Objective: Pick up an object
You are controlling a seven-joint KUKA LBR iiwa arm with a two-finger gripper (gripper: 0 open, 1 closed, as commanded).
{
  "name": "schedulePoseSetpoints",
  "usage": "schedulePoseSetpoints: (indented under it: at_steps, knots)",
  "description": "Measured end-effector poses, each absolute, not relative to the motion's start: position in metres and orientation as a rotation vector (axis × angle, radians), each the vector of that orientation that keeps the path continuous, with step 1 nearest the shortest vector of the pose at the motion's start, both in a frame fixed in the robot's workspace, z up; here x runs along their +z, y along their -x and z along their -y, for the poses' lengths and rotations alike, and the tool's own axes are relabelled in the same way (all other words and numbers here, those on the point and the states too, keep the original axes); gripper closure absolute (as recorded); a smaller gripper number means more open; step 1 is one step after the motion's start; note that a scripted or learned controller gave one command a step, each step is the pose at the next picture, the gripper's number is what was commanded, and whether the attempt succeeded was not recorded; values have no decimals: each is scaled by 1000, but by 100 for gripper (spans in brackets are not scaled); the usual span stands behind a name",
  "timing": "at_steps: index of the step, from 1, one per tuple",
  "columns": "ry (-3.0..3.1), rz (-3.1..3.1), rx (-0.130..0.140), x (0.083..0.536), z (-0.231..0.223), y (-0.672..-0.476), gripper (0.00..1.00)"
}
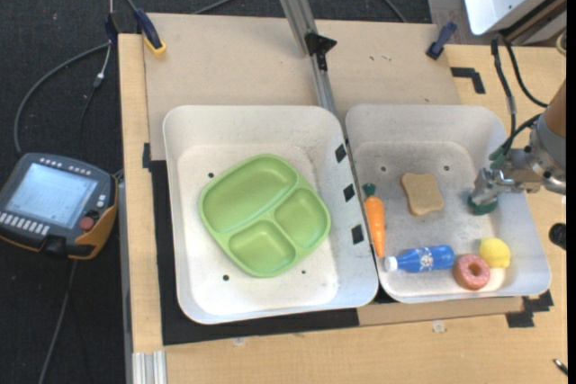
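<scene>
Gripper (487, 193) sits low over the right side of the right bin (450, 123), reaching in from my right edge; whether it is spread or pressed together I cannot tell from this slanted view. I see something small and dark green just under its tip, but it is too blurred for me to name, and I cannot say that anything is held.

Nearest loose thing on my screen is the tan bread slice (422, 193), lying flat to the gripper's left, near it but apart. Towards the front edge of that bin, the yellow lemon (494, 252) lies below the gripper, with the pink doughnut (472, 272) touching it on its left. Beside the doughnut, the blue bottle (421, 260) lies on its side. An orange carrot (375, 224) lies along the bin's left wall, well apart from the gripper.

Over in the left bin (193, 126) I see a green divided plate (264, 214), flat, its three compartments facing up.
</scene>
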State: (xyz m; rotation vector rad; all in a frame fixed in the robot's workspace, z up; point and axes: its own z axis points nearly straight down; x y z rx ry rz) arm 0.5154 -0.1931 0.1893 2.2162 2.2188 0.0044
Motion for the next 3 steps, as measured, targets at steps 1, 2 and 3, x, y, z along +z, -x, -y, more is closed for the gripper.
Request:
schedulePoseSetpoints:
  at_steps: [1, 2, 3]
  knots:
    - [-2216, -2220, 4, 222, 193, -517, 100]
    - [-2215, -2231, 4, 231, 132, -517, 100]
    - [-2216, -2233, 3, 233, 75, -508, 100]
